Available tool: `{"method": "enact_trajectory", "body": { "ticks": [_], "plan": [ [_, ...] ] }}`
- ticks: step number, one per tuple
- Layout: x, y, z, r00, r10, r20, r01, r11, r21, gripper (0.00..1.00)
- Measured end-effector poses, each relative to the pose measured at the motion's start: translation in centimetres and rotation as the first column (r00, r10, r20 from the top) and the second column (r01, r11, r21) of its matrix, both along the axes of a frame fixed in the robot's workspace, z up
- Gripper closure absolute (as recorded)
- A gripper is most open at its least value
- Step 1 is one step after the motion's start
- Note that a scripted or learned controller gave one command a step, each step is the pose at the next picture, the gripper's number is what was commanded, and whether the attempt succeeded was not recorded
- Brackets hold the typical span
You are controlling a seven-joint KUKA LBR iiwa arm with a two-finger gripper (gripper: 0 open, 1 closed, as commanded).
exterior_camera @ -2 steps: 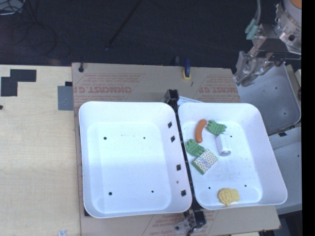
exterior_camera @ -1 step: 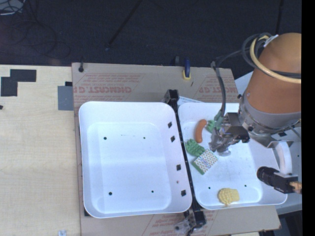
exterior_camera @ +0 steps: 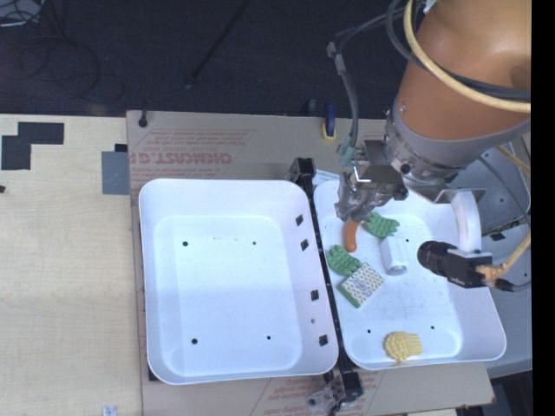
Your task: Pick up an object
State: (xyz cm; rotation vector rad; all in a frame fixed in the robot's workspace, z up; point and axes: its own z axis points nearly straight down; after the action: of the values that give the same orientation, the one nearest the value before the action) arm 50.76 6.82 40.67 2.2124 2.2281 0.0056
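Nearest thing: a yellow corn-like toy (exterior_camera: pixel 402 346) lies at the near edge of the right bin (exterior_camera: pixel 486 336).

Other contents: a green patterned block (exterior_camera: pixel 362 284), a green leafy piece (exterior_camera: pixel 342 260), a second green piece (exterior_camera: pixel 381 226) and a small white cylinder (exterior_camera: pixel 393 256) lie close together in the far half of the same bin.

Left bin: the left bin (exterior_camera: pixel 165 232) sits beside it on the tabletop (exterior_camera: pixel 61 258).

Task's thing: an orange carrot-like piece (exterior_camera: pixel 350 236) stands nearly upright in the far left part of the right bin, just beside the two green pieces.

Handling: it looks like light, smooth plastic, so likely slippery and prone to tipping; a pinch across its narrow middle seems the safest hold.

Pincer: the pincer (exterior_camera: pixel 354 211) hangs directly over the carrot's top end, and the carrot's upper tip appears to sit at the fingertips. Whether the fingers are closed on it or merely touching cannot be told from this angle.

Risk: a glancing contact could knock the carrot over into the neighbouring green pieces.
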Motion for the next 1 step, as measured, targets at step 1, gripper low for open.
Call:
{"method": "enact_trajectory", "body": {
  "ticks": [1],
  "plan": [
    [-0.13, -0.41, 0.64, 1.0, -0.006, -0.009, 0.006, 1.0, -0.003, 1.0]
  ]
}}
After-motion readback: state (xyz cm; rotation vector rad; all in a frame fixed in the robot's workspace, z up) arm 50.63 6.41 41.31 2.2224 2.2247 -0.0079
